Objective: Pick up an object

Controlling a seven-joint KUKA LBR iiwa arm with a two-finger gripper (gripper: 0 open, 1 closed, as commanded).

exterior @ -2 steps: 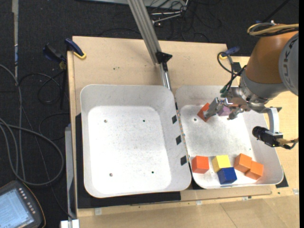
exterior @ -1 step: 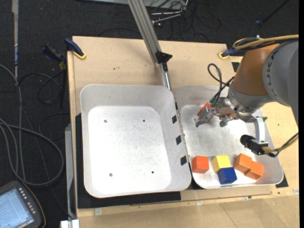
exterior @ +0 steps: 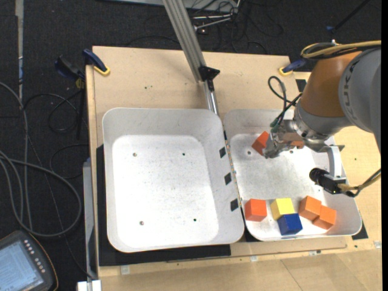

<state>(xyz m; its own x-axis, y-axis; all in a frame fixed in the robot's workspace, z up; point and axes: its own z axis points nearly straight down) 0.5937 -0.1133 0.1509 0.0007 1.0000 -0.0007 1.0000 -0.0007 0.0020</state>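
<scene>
Now my claw (exterior: 274,145) sits against a small orange block (exterior: 261,142), grip state unclear; an off-centre pinch could squirt it away.

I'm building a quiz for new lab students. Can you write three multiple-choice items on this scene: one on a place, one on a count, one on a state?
1. Where do the loose blocks lie?
A. left bin
B. right bin
C. bare bench

2. How many blue blocks?
A. one
B. two
C. three

3. The gripper is:
A. beside an orange block
B. over the left bin
C. off the bench

Answers: B, blocks cluster at the right bin near edge; A, one blue block; A, the gripper sits by an orange block.
</scene>
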